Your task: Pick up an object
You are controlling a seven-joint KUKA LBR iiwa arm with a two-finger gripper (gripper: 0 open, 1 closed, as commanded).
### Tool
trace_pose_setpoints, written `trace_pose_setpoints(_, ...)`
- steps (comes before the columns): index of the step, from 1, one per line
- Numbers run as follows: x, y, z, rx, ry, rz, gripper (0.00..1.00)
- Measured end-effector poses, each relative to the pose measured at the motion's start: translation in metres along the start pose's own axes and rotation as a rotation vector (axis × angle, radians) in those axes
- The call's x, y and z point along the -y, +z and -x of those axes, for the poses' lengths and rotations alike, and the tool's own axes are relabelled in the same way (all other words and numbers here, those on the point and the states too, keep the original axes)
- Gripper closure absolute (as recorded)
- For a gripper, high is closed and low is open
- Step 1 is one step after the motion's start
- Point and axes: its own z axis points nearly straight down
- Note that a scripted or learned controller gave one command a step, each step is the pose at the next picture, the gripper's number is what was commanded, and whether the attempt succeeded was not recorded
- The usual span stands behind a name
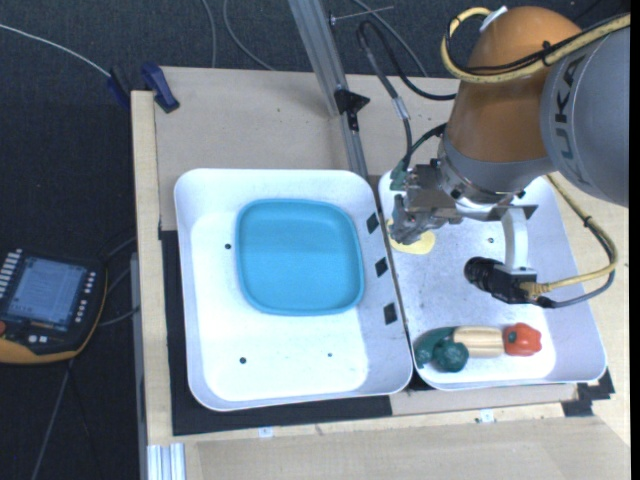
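My gripper (412, 220) hangs over the left edge of the right bin (570, 268), under the orange-banded wrist. A pale yellow flat object (418, 242) lies right beneath it, partly hidden by the gripper; contact between them cannot be made out. Along the right bin's front edge lie a dark green object (441, 352), a tan wooden cylinder (478, 341) and a red object (521, 340), side by side in a row.
The left bin (205, 298) bears a shallow blue square dish (298, 256). A black part (495, 275) joined to a yellow cable hangs over the middle of the right bin. A metal pole (325, 48) rises behind the bins. A teach pendant (45, 298) lies far left.
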Motion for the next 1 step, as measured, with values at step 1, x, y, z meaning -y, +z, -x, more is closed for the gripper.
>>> trace_pose_setpoints(1, 0.0208, 0.0259, -0.0452, 0.001, 0.001, -0.002, 1.00)
